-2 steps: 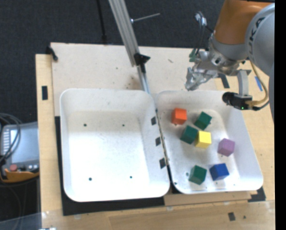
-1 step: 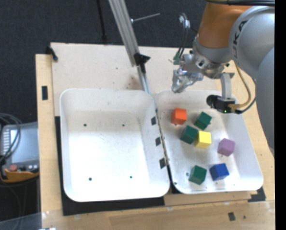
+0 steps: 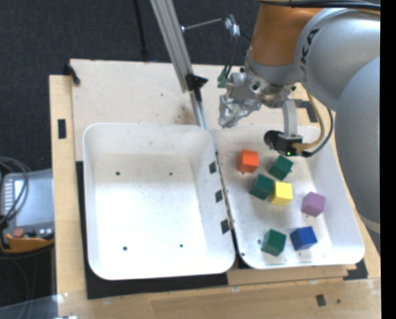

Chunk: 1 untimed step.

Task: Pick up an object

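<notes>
The right bin (image 3: 337,198) holds several small cubes: an orange one (image 3: 248,161), a dark green one (image 3: 281,167), another green one (image 3: 261,187), a yellow one (image 3: 282,193), a purple one (image 3: 313,204), a blue one (image 3: 303,237) and a green one (image 3: 274,242). My gripper (image 3: 230,117) hangs over the far left corner of the right bin, up and to the left of the orange cube. Nothing shows between its fingertips.
The left bin (image 3: 151,198) lies beside the right one, sharing a raised middle rim (image 3: 219,185). A slanted metal rail (image 3: 175,45) rises behind the bins, close to my gripper. A grey box with cables (image 3: 22,208) sits off the bench at left.
</notes>
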Tool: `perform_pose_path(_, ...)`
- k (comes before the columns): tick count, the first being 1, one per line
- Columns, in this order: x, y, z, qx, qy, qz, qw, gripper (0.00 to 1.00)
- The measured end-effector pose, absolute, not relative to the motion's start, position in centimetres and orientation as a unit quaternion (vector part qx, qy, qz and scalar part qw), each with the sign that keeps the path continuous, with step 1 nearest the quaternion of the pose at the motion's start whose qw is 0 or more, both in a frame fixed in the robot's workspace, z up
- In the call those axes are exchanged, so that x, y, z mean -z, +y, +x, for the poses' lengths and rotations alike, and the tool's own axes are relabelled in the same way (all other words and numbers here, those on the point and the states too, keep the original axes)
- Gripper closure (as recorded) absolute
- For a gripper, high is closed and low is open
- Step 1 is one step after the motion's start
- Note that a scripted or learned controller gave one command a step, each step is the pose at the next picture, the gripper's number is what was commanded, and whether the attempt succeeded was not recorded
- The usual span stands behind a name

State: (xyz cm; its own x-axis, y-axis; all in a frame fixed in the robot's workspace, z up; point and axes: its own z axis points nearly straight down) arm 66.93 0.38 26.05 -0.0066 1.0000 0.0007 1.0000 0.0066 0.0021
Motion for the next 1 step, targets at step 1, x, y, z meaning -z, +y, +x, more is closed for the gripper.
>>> perform_pose_path(1,-24.44,5.71,66.15,0.0003,0.71,0.705,-0.001,1.0)
